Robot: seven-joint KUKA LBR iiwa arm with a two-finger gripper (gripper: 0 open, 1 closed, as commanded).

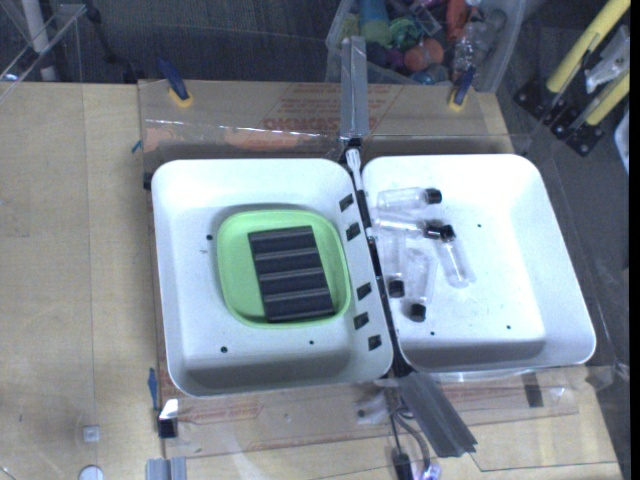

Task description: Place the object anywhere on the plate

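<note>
On the plate: the dark ribbed block (292, 273) lies flat on the green plate (230, 268) in the left bin (180, 298), so I judge the task's thing already placed.
Block's position: it sits toward the plate's near right side, its lower corner close to the rim.
My hand: I cannot tell whether it is clenched or released.
Right bin (520, 278): a few clear vials (455, 265) with black caps lie scattered near the divider (366, 258).
Risk one: if I go back for the block, a nudge could push that corner over the rim.
Risk two: if a vial is wanted, it looks round, smooth and see-through, so I could misjudge it or roll it away.
Risk three: vials near the divider leave little room to close on them.
</note>
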